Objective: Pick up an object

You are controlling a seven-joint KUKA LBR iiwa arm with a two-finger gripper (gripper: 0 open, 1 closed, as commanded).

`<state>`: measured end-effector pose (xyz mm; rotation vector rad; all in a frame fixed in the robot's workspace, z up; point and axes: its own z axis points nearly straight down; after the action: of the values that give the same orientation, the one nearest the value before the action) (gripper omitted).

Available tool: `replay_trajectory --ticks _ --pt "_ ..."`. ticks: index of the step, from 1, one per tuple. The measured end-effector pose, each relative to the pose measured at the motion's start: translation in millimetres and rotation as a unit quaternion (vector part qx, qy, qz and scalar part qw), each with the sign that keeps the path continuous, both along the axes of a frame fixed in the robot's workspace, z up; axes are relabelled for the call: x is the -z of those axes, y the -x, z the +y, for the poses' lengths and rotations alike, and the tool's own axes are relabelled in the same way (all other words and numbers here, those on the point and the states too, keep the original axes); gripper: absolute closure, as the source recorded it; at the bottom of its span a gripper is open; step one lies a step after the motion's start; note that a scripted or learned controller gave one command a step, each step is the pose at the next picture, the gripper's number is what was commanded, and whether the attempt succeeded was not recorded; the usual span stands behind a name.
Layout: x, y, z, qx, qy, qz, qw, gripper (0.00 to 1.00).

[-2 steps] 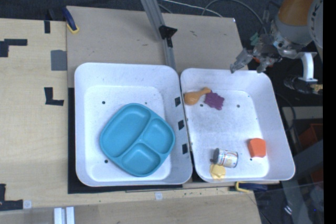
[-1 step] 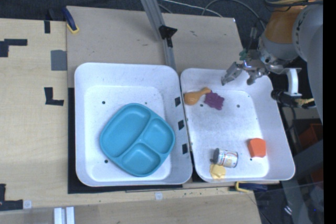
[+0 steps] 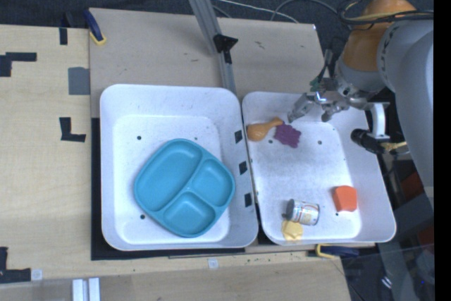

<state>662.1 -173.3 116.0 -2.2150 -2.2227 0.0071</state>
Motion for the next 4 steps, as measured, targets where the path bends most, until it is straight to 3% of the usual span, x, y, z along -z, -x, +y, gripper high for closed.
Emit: replay_trajectory --ticks 1,4 --pt "-13.7 -1.5 0.4 -0.001 0.0006 -0.002 1.0 1.0" --pt "-146.5 -7.5 -2.7 0.001 0.0002 -0.005 1.0 1.0"
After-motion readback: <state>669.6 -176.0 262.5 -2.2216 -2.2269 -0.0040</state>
